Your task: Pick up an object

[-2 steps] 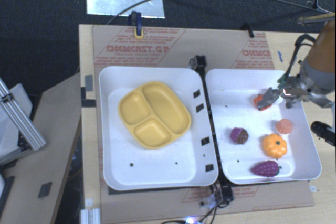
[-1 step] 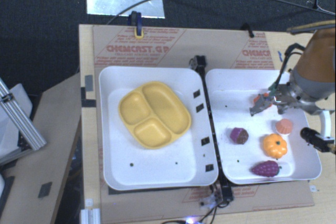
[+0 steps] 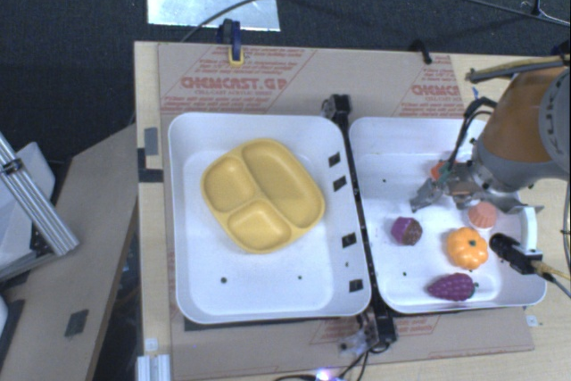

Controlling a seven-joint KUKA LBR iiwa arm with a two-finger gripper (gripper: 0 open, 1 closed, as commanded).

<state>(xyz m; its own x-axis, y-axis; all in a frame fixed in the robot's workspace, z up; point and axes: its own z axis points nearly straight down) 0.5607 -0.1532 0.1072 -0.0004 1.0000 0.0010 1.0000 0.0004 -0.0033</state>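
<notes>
small orange object (image 3: 438, 169) touching gripper (image 3: 439, 185) in right bin (image 3: 384, 147); finger state unclear.

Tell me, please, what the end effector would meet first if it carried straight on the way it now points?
The end effector points toward the view's left, so likely bare floor of the right bin, then the wall between the bins. The small purple object lies just below that line; depth is unclear.

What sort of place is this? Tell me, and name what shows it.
Most likely a robot test bench in a lab, not a kitchen. Two white bins sit side by side on a protected board, toy food such as a small orange pumpkin lies in the right one, and a grey arm with its claw reaches in.
</notes>
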